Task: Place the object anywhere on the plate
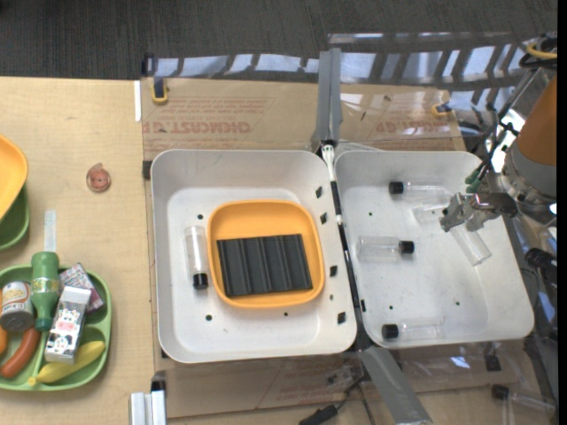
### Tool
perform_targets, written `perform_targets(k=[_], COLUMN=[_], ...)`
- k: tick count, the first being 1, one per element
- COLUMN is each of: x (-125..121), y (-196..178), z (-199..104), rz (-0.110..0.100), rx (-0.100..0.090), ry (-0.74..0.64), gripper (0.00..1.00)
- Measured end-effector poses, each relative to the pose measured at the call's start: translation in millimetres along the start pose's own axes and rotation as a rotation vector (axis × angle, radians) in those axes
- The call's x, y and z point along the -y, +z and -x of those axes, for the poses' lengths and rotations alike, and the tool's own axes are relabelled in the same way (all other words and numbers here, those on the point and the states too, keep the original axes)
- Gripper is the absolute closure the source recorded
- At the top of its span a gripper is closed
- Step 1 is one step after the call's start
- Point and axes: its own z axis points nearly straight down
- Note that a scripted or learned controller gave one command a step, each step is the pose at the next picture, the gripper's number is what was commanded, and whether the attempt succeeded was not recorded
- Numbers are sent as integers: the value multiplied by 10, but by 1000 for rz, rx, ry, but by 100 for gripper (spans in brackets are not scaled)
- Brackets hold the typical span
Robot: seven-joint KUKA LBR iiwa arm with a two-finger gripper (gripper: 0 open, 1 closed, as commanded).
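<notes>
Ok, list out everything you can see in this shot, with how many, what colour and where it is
bins: two, white, side by side on the bench
plate: one, orange with a dark ribbed centre, in the left bin
vial beside plate: one, clear with black cap, in the left bin, left of the plate
vials in right bin: at least three, clear with black caps, scattered back, middle and front
cardboard: brown sheet under the bins
green tray: one, front left on the wooden table, holding toy food, a green bottle and a small carton
orange and green dishes: stacked at the left edge
small round piece: one, pinkish, on the table
gripper: one, grey metal, over the right bin's back right; something clear lies at it, grip unclear
</notes>
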Motion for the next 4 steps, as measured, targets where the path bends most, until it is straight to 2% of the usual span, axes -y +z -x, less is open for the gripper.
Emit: perform_targets(k=[1,2,3,4], x=[-443,-1071,-1253,-1254], y=[100,146,108,120], z=[143,-63,-200,-346], rz=[-2,0,2,0], rx=[2,2,2,1], ry=[-87,-308,-458,-670], gripper=[100,100,100,100])
